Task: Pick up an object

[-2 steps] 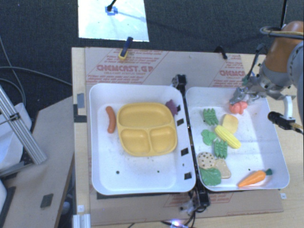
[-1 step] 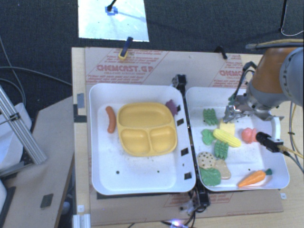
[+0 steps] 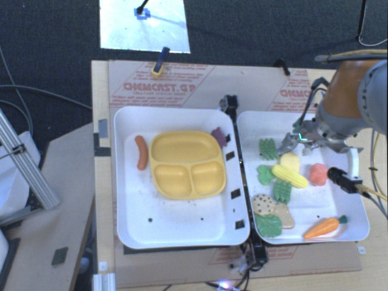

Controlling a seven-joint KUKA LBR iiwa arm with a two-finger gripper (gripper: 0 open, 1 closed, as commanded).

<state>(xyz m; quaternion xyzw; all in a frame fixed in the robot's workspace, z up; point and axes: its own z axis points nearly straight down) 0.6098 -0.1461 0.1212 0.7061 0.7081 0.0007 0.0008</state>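
The arm (image 3: 354,96) comes in over the right bin (image 3: 357,220), its orange band above the grey wrist, and the gripper (image 3: 301,139) hangs low above the far part of that bin, just beyond the toy corn cob (image 3: 290,176). From here I cannot tell whether its fingers are apart or together; the wrist body hides most of them and nothing shows between them.

Taking the corn cob as the marker: it lies slantwise near the middle of the right bin, and a pale yellow block (image 3: 290,160) sits touching it on the far side, almost under the gripper. A green ridged piece (image 3: 268,148) lies to the left of that block. A green leafy piece (image 3: 264,174) rests just left of the corn, and another green ridged piece (image 3: 282,191) lies right below it. An orange-red round piece (image 3: 319,174) sits to the corn's right, apart from it. Nearer the front edge are a spotted cookie (image 3: 262,204), a tan cracker-like piece (image 3: 283,216), and a green leaf shape (image 3: 268,225), all bunched together. A toy carrot (image 3: 322,227) lies at the front right, well away from the corn.

In the left bin (image 3: 124,180), well to the corn's left, a yellow divided plate (image 3: 186,163) lies flat, with a toy sausage (image 3: 142,152) beside its left edge and a small purple piece (image 3: 219,136) at its far right corner.
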